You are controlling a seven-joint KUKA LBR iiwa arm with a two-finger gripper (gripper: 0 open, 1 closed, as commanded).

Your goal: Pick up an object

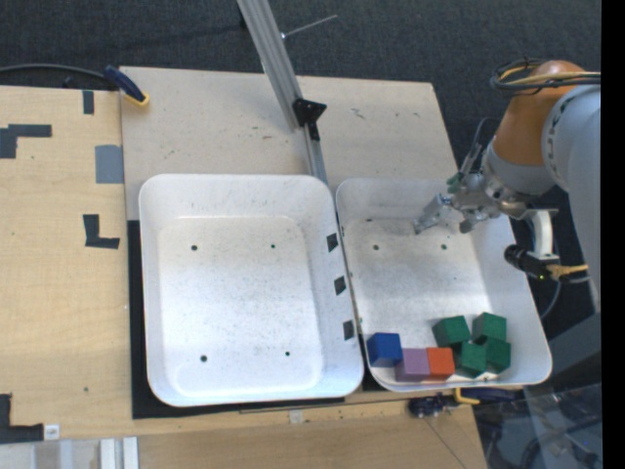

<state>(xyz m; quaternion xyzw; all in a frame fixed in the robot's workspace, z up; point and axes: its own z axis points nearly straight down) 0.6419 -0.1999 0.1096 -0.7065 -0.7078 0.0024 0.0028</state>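
Camera view shows the hand (426, 222) over the right bin's (410, 272) 12 o'clock part, whether released or clenched I cannot tell, well apart from the blocks (444, 348) crowded at 6 o'clock, probably not yet reaching them.

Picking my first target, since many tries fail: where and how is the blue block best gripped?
Grip the blue block from above, fingers on its far and near faces. The bin wall and purple block flank its other faces.
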